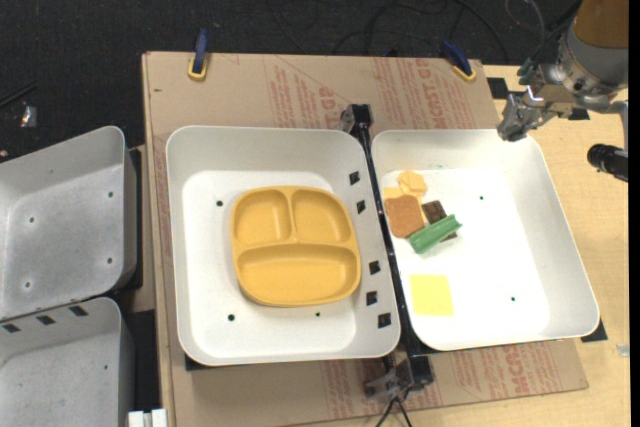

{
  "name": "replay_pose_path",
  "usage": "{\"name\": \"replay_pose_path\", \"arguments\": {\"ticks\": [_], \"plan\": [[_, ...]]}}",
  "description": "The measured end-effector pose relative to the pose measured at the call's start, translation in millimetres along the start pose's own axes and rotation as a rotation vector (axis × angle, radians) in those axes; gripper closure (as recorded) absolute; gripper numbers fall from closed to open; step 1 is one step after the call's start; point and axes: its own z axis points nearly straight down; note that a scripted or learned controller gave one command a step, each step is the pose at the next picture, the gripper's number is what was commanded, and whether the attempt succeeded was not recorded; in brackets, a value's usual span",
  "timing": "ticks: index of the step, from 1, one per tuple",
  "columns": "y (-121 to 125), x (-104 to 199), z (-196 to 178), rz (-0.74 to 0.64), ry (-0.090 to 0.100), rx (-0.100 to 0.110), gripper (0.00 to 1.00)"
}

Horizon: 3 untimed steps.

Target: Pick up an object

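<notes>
In the right bin (520, 215) lie several small objects near its left side: a pale orange round piece (411, 182), a brown square block (403, 214), a small dark brown piece (434, 211), a green bar (434, 235) and a flat yellow square (431, 295). My gripper (513, 127) hangs over the bin's far right corner, well apart from these objects. Nothing shows between its fingers.
The left bin (200, 245) holds a yellow divided plate (296, 246). Black clips run along the seam between the two bins (372, 235). Spare white bins (60, 215) lie to the left of the bench. Cables lie on the dark floor behind.
</notes>
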Motion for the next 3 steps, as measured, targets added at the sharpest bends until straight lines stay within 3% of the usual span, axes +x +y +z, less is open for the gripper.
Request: {"name": "replay_pose_path", "arguments": {"ticks": [3], "plan": [[0, 155, -13, -0.003, 0.003, 0.008, 1.00]]}}
